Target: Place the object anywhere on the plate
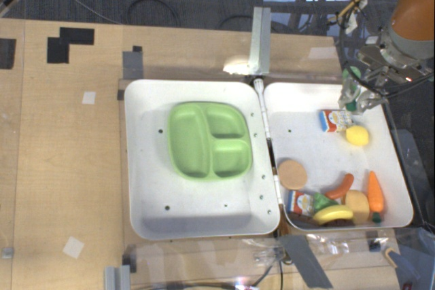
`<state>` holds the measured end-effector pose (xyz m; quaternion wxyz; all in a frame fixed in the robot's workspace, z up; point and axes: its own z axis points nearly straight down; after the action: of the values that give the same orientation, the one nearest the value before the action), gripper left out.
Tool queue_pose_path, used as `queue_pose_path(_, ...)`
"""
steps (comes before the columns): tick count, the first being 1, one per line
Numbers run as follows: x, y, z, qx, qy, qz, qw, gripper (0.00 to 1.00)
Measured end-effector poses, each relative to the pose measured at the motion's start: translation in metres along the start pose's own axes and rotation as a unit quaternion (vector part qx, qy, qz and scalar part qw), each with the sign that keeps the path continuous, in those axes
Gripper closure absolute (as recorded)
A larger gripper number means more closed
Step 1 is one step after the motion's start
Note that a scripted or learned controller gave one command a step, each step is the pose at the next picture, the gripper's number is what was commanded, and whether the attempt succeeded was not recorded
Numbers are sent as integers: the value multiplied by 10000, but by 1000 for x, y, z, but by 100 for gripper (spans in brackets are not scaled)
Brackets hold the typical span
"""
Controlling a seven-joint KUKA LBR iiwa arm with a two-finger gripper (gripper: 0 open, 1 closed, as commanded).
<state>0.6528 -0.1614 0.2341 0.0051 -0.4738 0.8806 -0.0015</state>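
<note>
A: Where is the tool?
B: Over the far right corner of the right bin, hanging from the arm that comes in from the right. Its fingers point down, just above a small carton.

A: Is it holding anything?
B: Nothing sits between the fingers. They look a narrow way apart, with the tips just above the carton's upper right corner.

A: And the plate?
B: The green plate lies in the middle of the left bin. It has three compartments, and none has anything in it.

A: So where are the objects?
B: All in the right bin. The carton, white with red and blue, lies near the far side. A lemon sits just beside it, to its near right. A brown round disc lies by the bin's left wall. Along the near edge there is a heap: a banana, a sausage, a carrot, a pale yellow piece, something green and another small carton.

A: The surface?
B: Light wood, with black marks at the far left.
</note>
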Motion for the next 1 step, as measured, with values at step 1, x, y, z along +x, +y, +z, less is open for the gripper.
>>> queue_pose_path(1,-86,36,39,-22,-8,242,9997,100)
